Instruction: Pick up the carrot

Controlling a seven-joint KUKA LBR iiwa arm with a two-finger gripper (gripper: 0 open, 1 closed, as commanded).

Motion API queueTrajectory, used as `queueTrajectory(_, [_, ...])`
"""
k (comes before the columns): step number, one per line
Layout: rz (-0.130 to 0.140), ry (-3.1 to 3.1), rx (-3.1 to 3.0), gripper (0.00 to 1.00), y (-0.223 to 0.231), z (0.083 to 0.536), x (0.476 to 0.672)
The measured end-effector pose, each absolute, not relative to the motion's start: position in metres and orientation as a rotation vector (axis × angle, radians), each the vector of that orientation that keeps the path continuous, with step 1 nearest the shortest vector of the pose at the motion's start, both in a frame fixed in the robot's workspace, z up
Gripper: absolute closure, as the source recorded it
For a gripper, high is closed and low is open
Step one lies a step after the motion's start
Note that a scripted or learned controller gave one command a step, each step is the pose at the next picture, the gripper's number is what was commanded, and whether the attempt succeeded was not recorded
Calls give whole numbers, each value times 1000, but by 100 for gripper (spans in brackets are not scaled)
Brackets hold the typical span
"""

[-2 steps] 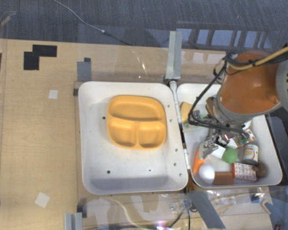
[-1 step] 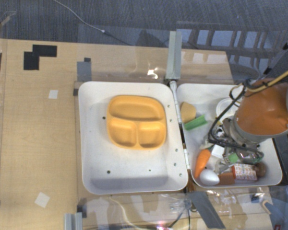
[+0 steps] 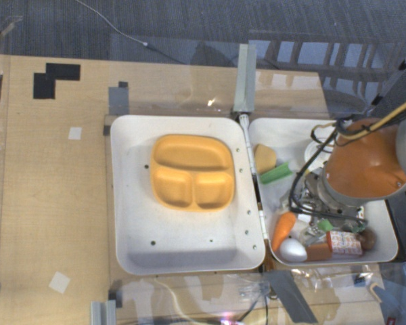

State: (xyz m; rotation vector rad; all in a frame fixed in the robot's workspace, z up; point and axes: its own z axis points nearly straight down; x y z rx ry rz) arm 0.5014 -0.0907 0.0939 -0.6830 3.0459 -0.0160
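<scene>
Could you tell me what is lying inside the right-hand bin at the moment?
The right bin holds a carrot, a white egg, a green piece, a tan piece and a brown bottle. The arm covers the bin's middle.

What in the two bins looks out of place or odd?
Nothing looks spilled or damaged. The yellow divided tray lies alone in the left bin. The right bin is crowded: the carrot lies at its near left, touching a white egg, close under the arm's wrist.
</scene>
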Motion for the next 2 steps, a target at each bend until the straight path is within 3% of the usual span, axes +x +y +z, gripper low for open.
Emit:
queueTrajectory(1, [-21, 3019, -684, 100, -87, 108, 509])
queueTrajectory(2, [-21, 2954, -984, 100, -83, 96, 508])
